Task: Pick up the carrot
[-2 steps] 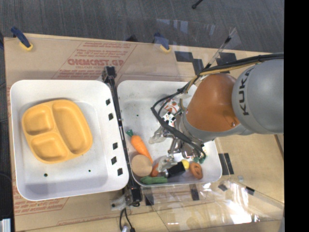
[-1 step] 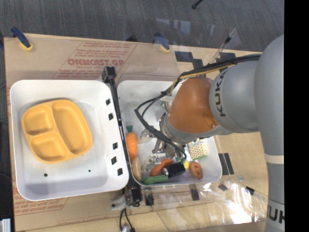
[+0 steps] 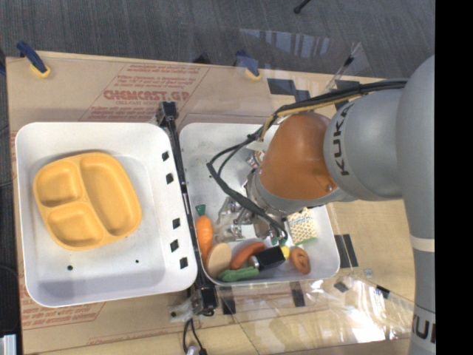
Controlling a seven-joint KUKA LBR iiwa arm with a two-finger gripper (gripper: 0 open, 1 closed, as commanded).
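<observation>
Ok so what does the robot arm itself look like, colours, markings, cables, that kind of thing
The arm is smooth, rounded grey, with black KUKA lettering on its side. An orange dome-like band sits above the wrist. Black cables loop out from the wrist on the side toward the left bin, above a metallic hand.

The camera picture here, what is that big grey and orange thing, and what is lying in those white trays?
You are looking down at a slant on a bench from one fixed camera. The big grey machine with the orange band is a robot arm reaching in from the right. Its metal two-finger gripper hangs over the right shallow white bin, just beside the orange toy carrot, which lies against the bin's left wall, not held. Around it lie other toy foods: a green pod, a red sausage and a beige piece. The left white bin holds a yellow divided plate.
</observation>
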